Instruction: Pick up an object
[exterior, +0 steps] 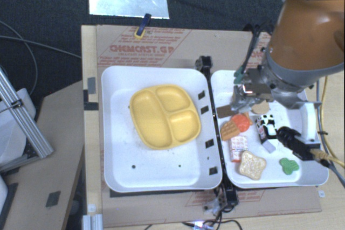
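Toys, among them an orange piece (242, 122) and toast slice (252, 165), lay unlifted in the right bin (311, 172); the gripper (241, 95) hovered at their twelve o'clock, finger state indiscernible, pick apparently pending

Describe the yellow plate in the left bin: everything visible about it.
The yellow plate looks like smooth plastic, rounded-square, split by raised ridges into three compartments: one large and two smaller. It lies flat, right side up, turned at a slant, near the middle of the left bin, resting on the bin's floor. Nothing sits in it or touches it.
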Robot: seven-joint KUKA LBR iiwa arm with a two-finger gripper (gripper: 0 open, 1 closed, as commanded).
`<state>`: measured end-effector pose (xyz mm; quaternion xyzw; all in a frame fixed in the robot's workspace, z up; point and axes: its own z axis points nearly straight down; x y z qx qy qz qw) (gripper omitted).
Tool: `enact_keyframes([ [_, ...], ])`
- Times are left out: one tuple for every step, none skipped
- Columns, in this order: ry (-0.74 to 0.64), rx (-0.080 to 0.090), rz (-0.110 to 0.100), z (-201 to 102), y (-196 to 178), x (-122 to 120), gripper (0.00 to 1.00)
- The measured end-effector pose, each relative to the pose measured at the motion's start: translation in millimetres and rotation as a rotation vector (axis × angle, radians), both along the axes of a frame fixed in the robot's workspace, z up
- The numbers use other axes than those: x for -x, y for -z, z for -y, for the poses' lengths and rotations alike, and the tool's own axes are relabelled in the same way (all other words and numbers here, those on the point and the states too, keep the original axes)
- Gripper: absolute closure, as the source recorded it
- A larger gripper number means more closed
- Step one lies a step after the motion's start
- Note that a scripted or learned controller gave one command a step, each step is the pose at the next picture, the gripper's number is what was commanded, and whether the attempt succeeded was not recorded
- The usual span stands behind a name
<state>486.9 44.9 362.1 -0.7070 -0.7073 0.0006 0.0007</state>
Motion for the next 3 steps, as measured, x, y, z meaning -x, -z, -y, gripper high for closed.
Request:
enact_keyframes([
  [0.001, -0.001, 0.005, 0.4, -3.0, -0.2, 0.00],
  [-0.003, -0.001, 0.008, 0.2, -14.4, -1.1, 1.00],
  [0.004, 0.001, -0.001, 55.1, 59.1, 0.1, 1.00],
])
